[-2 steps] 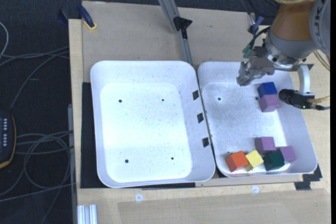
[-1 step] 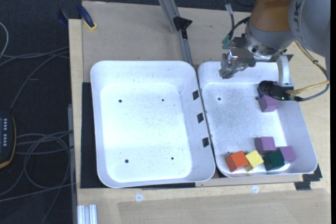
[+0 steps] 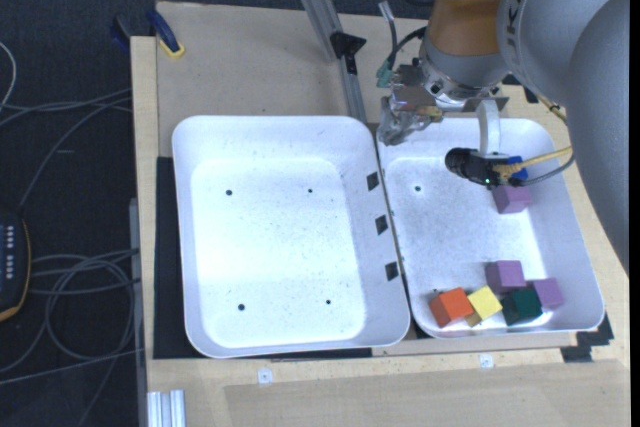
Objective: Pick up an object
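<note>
My gripper [image 3: 402, 123] hangs below the orange wrist band, over the far left corner of the right bin [image 3: 436, 227], close to the wall between the two bins. A purple block [image 3: 512, 198] lies alone near the bin's right side, well to the right of the gripper. Along the near edge of this bin sit an orange block [image 3: 452, 305], a yellow block [image 3: 484, 302], a dark green block [image 3: 521, 306] and two more purple blocks [image 3: 506, 274] [image 3: 547, 292]. I see nothing held at the gripper.
The left bin [image 3: 200, 245] is bare white with a few dark dots. A black device with blue and yellow parts [image 3: 478, 166] hangs off the arm above the right bin. A slanted metal bar [image 3: 320, 5] crosses behind the bins.
</note>
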Tool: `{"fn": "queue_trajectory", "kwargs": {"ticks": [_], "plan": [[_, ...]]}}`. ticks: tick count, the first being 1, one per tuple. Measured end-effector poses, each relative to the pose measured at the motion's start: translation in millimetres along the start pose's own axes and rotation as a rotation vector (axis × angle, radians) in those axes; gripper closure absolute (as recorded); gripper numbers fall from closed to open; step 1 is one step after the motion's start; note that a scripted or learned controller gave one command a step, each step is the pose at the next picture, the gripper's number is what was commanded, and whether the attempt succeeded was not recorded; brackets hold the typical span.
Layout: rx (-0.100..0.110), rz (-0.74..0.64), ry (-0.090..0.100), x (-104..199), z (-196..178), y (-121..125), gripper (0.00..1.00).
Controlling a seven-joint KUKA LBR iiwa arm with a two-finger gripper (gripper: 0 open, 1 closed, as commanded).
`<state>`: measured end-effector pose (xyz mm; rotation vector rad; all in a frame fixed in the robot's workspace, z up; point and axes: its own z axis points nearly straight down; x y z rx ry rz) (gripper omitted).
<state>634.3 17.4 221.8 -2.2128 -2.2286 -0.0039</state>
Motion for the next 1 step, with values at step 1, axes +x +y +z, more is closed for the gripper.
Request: {"fn": "queue_trajectory", "kwargs": {"ticks": [1], "plan": [[-0.001,0.001,0.000,45.4,-1.6,7.4,1.00]]}}
